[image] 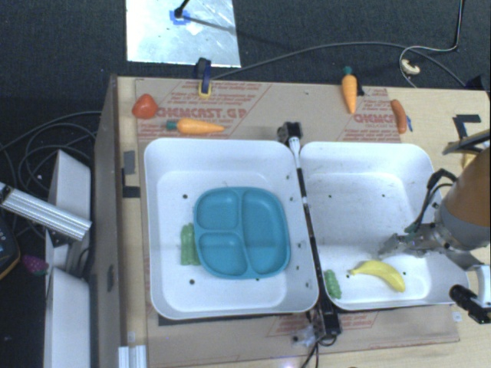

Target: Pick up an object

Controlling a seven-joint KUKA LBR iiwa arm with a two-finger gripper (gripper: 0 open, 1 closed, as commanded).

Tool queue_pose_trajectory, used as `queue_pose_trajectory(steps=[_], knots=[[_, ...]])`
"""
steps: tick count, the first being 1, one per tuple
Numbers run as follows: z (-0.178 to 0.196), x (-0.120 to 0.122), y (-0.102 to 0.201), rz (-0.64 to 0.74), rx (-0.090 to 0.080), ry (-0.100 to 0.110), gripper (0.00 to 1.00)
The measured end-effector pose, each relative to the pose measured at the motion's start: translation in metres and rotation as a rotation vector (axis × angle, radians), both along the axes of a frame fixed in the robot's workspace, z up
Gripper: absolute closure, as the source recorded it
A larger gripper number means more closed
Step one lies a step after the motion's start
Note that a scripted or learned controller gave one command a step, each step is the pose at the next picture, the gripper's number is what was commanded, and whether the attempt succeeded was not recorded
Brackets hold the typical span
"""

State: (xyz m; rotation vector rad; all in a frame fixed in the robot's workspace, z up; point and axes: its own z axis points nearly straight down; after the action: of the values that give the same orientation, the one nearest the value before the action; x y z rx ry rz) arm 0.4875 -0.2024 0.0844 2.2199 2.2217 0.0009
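The banana (379, 274) lies on the floor of the right bin (360, 167), near its front wall, stem end toward the bin divider and the fatter end pointing right. It looks like a toy of moulded plastic: probably light, stiff and rather slick, so it should not bruise but may skid or roll out of a pinch. The best hold is likely across the narrow width at mid-length, where the curve is gentlest and the sides are nearest parallel; a grip near either tapered tip would tend to squeeze it away.

The gripper (405, 244) hangs low over the same bin, just behind and slightly right of the banana, close to it but not touching. Its fingers appear spread apart with nothing between them, though the metal tips blur against the white floor, so this is not certain. A small green piece (331, 283) lies just left of the banana, by the divider.
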Motion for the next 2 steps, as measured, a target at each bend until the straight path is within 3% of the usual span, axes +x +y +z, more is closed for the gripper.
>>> queue_pose_trajectory(steps=[1,2], knots=[[0.0,0.043,0.064,0.004,0.002,-0.001,0.0],[0.03,0.133,0.045,0.004,-0.002,-0.004,0.0]])
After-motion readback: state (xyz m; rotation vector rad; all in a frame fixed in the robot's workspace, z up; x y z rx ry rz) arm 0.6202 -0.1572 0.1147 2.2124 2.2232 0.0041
